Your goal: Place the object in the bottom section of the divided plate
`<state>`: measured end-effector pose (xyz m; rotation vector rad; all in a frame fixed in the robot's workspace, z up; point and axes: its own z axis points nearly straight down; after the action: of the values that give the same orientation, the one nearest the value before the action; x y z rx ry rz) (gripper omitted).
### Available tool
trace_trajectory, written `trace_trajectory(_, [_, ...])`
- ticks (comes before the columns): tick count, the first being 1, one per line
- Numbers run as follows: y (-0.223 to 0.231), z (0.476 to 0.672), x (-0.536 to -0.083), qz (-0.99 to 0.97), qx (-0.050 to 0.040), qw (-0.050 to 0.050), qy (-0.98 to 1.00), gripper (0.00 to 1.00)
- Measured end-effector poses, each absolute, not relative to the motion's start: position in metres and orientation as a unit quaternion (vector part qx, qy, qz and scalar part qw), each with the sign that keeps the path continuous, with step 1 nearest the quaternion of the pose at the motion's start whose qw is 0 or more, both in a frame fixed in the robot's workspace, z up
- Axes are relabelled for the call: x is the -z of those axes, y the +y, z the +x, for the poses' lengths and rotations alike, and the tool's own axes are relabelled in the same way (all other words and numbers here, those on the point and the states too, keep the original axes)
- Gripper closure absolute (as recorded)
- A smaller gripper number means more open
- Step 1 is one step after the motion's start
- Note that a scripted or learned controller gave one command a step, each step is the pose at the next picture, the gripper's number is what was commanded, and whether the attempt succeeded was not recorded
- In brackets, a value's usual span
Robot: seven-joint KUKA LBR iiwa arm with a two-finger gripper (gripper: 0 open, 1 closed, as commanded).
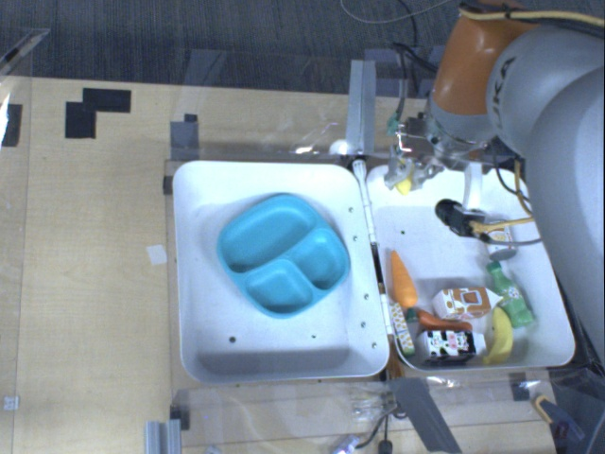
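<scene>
Blue divided plate [284, 253], nothing lying in it. To the right of the plate and a little above it: the gripper [410, 173], with a small yellow object [405, 185] directly at its tip, touching or nearly touching. Impossible to tell whether open, closed, or clamped on this piece. Probably the thing to move. Looks light and small, maybe smooth plastic, so easy to slip or to pop out. Better to take it across the middle, gently, before carrying it to the plate's bottom section [277, 291].
</scene>
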<state>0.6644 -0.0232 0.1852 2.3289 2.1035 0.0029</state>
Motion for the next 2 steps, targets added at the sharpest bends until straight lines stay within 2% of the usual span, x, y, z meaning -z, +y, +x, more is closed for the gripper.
trace_trajectory(1, [-0.016,0.649,-0.354,0.647,-0.0020,0.003,0.762,1.00])
trace_trajectory(2, [-0.008,0.630,-0.356,0.604,-0.0010,0.002,0.797,1.00])
